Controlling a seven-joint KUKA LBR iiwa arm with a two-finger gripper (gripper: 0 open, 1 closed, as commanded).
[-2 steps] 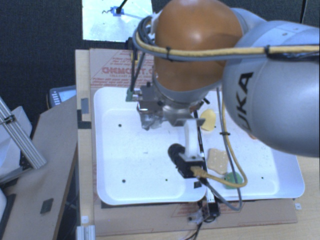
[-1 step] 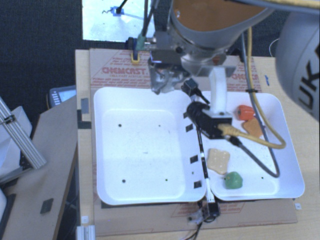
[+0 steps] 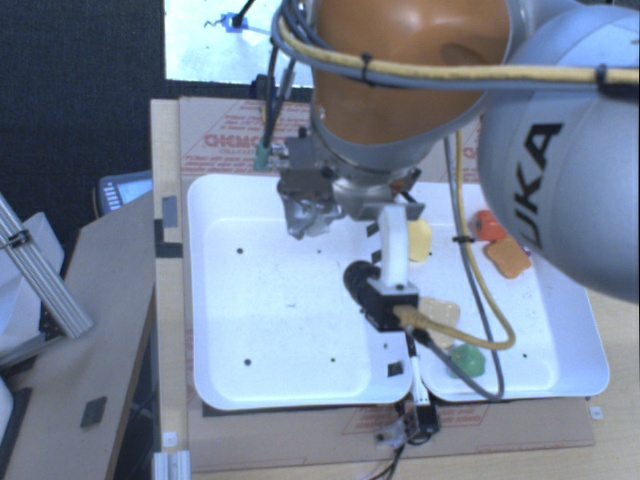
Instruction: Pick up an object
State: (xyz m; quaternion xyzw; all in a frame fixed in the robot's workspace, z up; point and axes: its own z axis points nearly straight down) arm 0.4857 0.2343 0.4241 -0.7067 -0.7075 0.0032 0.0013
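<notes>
Grey gripper (image 3: 312,216) hangs over the left bin (image 3: 215,298), its grip state unreadable, seemingly searching; next, descend onto something right of that bin.

I am looking down on a robotics lab test cell, not a home or a shop. A grey industrial arm (image 3: 560,148) with an orange band (image 3: 400,48) and exposed yellow cabling (image 3: 480,268) is reaching over two shallow white bins (image 3: 230,308) that are sitting on printed cardboard sheets (image 3: 225,138) on a plain bench (image 3: 110,298). Aluminium framing (image 3: 40,278) is leaning in at the left, and dark panelling (image 3: 80,68) is closing off the background behind the cell.
</notes>
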